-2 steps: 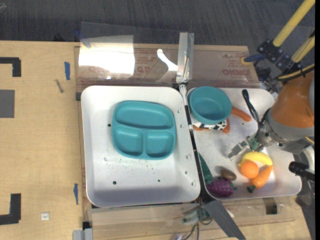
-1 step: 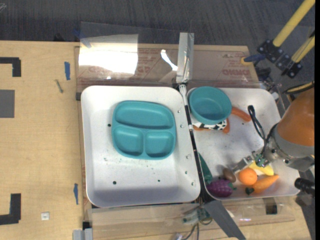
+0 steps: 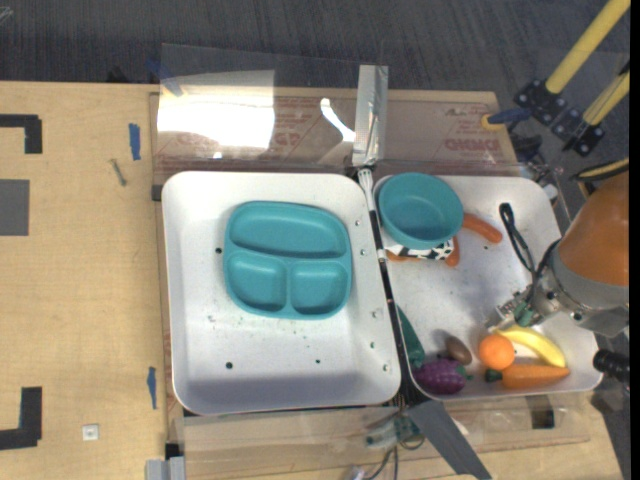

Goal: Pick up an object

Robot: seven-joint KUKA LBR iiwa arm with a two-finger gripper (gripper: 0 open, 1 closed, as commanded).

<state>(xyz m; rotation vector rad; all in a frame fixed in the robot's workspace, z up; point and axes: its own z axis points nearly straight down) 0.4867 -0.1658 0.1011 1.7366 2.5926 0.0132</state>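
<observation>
Banana [image 3: 537, 345], yellow, lying in near right corner of right bin [image 3: 470, 288], touching orange fruit [image 3: 495, 352] on its left and carrot [image 3: 536, 375] just in front.

Camera view:
- Gripper [image 3: 516, 314] low over right bin, just above and left of banana, at the end of the grey arm with orange band [image 3: 600, 246]. Spread or pressed together: cannot tell. Nothing seen pinched.
- Purple grapes [image 3: 441, 376] and small brown item [image 3: 458, 348] left of orange fruit, near front wall.
- Teal bowl [image 3: 420, 208] upright in far left corner of right bin, resting against a black-and-white item [image 3: 430, 254].
- Left bin [image 3: 185, 268] holding teal divided plate [image 3: 288, 258], flat, near centre.
</observation>
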